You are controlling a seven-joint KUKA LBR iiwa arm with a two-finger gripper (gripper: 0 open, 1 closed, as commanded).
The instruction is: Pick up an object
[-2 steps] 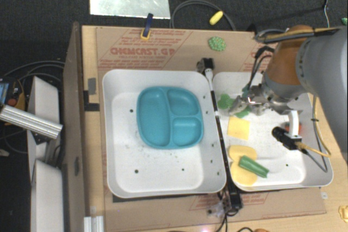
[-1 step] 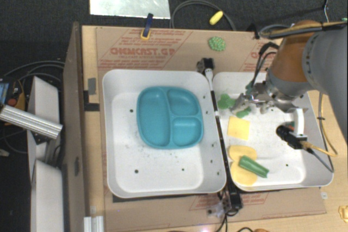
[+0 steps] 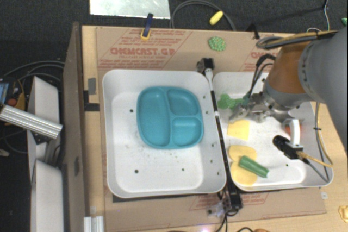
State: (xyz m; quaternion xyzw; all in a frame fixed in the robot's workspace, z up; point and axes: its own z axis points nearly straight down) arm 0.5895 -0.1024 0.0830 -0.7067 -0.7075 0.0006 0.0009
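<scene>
My gripper (image 3: 241,110) hangs low over the left part of the right bin (image 3: 272,177), reaching in from the right. Just to its left lies a light green piece (image 3: 225,100), close against the gripper tip; whether they touch is hard to tell. A yellow square slice (image 3: 239,129) lies directly below the gripper in the view. Nearer the front, a dark green cylinder (image 3: 254,166) rests across a yellow round piece (image 3: 242,170).
The left bin (image 3: 122,171) holds a teal divided plate (image 3: 169,117). A ridge between the bins (image 3: 216,127) runs close to the gripper's left. On the cardboard behind the bins sits a small green disc (image 3: 217,43).
</scene>
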